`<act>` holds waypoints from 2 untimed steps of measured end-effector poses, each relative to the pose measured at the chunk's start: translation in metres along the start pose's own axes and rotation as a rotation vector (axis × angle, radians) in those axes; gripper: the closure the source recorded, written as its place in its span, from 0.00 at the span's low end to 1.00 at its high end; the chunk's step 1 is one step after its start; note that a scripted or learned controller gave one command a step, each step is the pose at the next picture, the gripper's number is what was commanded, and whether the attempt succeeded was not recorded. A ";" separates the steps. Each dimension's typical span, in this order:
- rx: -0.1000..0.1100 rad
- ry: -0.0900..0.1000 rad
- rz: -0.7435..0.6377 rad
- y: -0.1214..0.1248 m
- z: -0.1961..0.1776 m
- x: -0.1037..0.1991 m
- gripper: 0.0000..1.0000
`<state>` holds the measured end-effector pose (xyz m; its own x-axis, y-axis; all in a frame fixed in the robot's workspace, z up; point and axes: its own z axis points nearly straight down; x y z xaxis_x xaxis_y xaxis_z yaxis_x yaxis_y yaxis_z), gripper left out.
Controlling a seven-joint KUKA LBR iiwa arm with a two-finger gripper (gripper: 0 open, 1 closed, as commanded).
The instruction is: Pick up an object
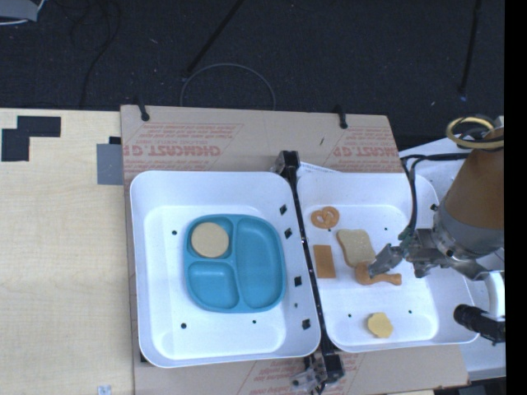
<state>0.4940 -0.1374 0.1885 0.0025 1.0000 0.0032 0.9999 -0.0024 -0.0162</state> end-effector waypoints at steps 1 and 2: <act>-0.012 -0.002 -0.002 0.003 -0.006 0.000 0.00; -0.008 0.000 -0.002 -0.003 0.039 -0.001 0.00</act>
<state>0.4901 -0.1385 0.1494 0.0004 1.0000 0.0028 1.0000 -0.0003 -0.0083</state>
